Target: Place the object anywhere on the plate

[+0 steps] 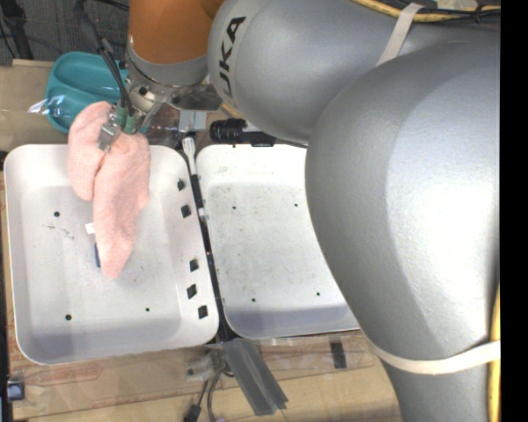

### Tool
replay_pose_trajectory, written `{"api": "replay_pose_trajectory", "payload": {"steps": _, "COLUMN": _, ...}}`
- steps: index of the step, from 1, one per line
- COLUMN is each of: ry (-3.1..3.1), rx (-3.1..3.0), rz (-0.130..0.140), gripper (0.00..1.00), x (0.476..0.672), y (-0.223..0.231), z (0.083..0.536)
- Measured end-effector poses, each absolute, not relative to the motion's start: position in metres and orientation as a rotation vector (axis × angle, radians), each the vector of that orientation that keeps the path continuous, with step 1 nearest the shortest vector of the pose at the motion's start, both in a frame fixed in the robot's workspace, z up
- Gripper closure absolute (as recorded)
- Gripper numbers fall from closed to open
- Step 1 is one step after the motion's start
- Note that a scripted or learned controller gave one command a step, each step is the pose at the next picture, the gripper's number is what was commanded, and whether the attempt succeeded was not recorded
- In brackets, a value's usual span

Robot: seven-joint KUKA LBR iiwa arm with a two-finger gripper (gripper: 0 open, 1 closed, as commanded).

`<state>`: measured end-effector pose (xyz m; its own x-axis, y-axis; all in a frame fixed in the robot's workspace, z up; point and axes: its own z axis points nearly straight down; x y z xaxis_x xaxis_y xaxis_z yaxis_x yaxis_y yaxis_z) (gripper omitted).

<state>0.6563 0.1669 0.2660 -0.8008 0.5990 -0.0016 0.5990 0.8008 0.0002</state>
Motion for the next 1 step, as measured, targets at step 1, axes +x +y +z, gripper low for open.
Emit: {"api": "replay_pose_trajectory", "payload": {"steps": 1, "ry": 3.081, "rx": 0.618, "rz": -0.002, "gripper": 1.00, "x": 0.6290, "y": 0.1623, "z": 0.2994}}
